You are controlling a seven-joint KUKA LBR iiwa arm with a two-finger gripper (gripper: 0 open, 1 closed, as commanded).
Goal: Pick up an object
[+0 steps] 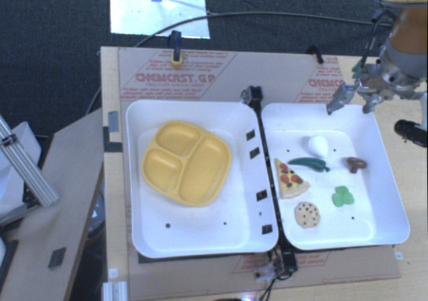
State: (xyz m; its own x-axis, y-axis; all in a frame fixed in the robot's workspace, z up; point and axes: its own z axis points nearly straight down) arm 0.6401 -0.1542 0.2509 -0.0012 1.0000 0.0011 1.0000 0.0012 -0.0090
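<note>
White bins sit side by side; the right bin (384, 159) holds the toys, loosely scattered so each can be gripped alone: egg (317, 144), green pepper (309, 164), mushroom (355, 164), pizza slice (290, 178), green leaf (343, 196), cookie (307, 214). A yellow tray (186, 162) lies in the left bin (137, 179). The gripper (354, 98) hangs over the right bin's far rim, fingers spread wide, holding nothing, apparently poised to descend.
</note>
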